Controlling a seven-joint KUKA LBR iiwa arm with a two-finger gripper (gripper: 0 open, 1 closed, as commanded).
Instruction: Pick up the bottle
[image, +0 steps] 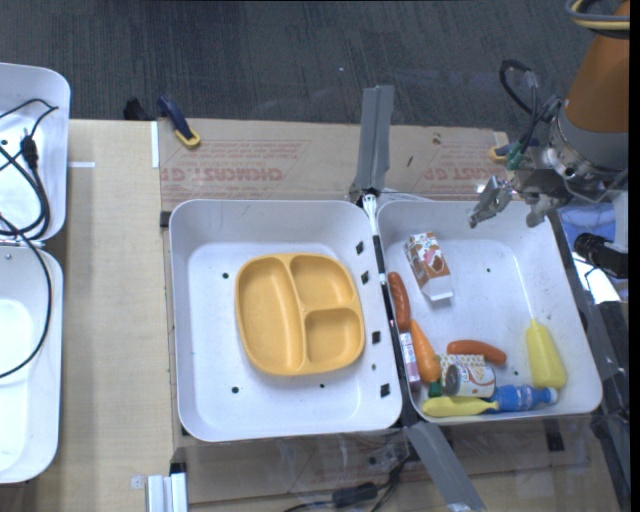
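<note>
Hovering over the right bin's (575, 290) far corner, the gripper (510, 200) holds nothing; whether its fingers are spread, I cannot tell. The bottle (522, 398) lies untouched by the near wall, so everything remains.

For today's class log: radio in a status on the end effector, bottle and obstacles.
End effector above right bin's far edge, holding nothing. Bottle lying at near wall. Banana and can touching it.
</note>
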